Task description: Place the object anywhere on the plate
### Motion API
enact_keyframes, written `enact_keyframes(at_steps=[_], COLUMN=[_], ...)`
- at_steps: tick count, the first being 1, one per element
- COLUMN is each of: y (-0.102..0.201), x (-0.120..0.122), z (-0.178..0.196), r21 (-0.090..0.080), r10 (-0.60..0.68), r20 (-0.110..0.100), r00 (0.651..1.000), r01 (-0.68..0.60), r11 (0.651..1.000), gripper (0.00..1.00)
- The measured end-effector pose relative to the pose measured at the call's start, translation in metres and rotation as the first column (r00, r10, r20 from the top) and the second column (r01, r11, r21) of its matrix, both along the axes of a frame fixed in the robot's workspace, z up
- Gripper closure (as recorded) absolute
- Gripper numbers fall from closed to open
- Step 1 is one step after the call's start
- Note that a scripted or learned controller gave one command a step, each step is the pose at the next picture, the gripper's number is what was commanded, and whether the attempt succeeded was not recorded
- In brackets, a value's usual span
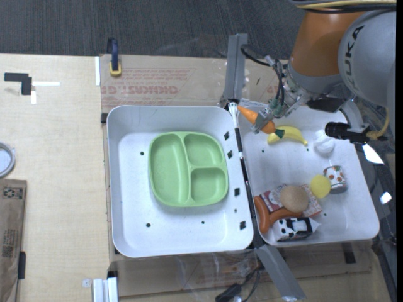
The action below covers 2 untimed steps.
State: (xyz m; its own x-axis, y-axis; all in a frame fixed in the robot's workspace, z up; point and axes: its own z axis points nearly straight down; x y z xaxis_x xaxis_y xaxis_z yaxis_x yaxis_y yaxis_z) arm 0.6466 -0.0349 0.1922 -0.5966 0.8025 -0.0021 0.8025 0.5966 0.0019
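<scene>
Gripping a carrot [259, 118], the gripper [269, 113] hangs over the right bin [352, 228]. Its fingers are partly hidden. The plate [187, 168] lies apart.

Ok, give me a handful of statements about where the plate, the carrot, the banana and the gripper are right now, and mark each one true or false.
1. The green plate lies in the left bin. True.
2. The plate has three compartments. True.
3. The carrot already lies on the plate. False: it is at the right bin's upper left corner, right at the gripper.
4. The banana lies in the left bin. False: it lies in the right bin, just right of the carrot.
5. The arm reaches in over the right bin. True.
6. The gripper hangs over the plate. False: it is over the right bin's far edge.
</scene>
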Motion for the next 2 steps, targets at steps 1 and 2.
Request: enact_keyframes(at_steps=[1,2], y=[0.1208,0.1204], x=[-0.0635,-0.0634], z=[-0.001,-0.001], r21=[0.0,0.0], r10=[0.089,0.088], r20=[-0.004,-0.004], r00=[0.996,0.996], r01=[-0.089,-0.088], r11=[0.996,0.996], gripper=[1.0,0.0])
